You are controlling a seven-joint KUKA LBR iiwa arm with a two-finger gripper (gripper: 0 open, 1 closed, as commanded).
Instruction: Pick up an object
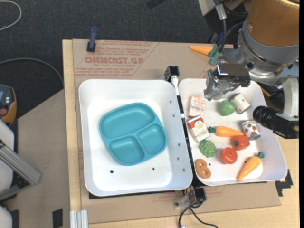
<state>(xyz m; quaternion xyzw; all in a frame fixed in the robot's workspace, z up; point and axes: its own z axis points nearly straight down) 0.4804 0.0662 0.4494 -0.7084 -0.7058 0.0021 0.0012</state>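
The arm (270, 27) looms nearest; pincer (214, 91) state unclear, hovering beside a carrot (229, 131) lying crosswise, tip pointing right.

divided tray (133, 133) in left bin (90, 127), toy foods (228, 141) in right bin (275, 167)

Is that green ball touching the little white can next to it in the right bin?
Cannot tell. In the camera view the green ball and the white can sit edge to edge in the right bin, with no plain gap or contact between them.

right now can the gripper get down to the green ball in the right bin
Probably yes. The gripper hangs over the right bin, just left of and above the green ball, whose top is uncovered; a small white can sits close beside it.
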